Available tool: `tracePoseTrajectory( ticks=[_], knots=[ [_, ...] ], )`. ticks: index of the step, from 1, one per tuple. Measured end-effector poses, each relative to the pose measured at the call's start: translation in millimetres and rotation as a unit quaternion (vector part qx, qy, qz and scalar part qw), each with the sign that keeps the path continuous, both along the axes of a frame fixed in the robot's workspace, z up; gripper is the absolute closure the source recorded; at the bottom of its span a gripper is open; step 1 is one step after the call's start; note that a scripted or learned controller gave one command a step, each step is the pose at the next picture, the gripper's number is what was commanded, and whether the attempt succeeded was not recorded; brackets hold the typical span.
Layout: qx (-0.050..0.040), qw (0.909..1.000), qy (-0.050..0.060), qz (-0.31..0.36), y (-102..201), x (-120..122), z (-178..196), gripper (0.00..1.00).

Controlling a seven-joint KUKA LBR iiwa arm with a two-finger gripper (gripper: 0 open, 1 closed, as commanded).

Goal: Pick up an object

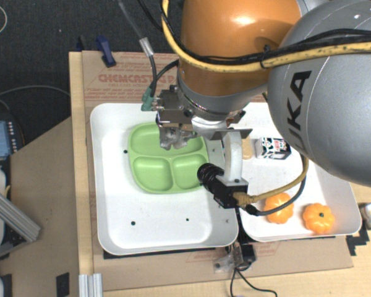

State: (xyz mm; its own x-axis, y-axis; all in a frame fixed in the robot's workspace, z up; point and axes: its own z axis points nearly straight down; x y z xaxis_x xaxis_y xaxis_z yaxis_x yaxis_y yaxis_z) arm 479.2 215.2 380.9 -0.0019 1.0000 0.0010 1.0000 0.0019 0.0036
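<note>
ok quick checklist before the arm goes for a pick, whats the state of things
1. Target within reach: the green divided plate lies in the left bin, right under the gripper. Ok.
2. Gripper over the target: it hangs above the plate's upper compartment. Ok.
3. Finger opening: the wrist hides it. Cannot tell.
4. Anything already held: nothing seen between the fingers. Cannot tell.
5. Other candidates: two small orange pumpkins and a black-and-white carton sit in the right bin, partly covered by the arm. Ok.
6. Cable clearance: a black cable hangs by the plate's right edge. Not ok.

Arm (pixel 260 60) hides green tray's (pixel 154 166) far corner; carton (pixel 273 147) perhaps half-covered.
</note>
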Motion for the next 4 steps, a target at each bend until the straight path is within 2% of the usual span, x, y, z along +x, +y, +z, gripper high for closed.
tracePoseTrajectory(
  ticks=[1, 2, 3, 4],
  knots=[
    [-0.0038, 0.9999, 0.009, -0.005, -69.2, -1.5, -115.1, 1.0],
    [-0.0018, 1.0, 0.004, -0.005, -139.8, -0.3, -131.7, 1.0],
    [0.0017, 1.0, -0.009, 0.0, -141.5, 1.7, 49.4, 1.0],
    [-0.0008, 1.0, 0.001, -0.002, -147.7, 0.4, 42.6, 1.0]
  ],
)
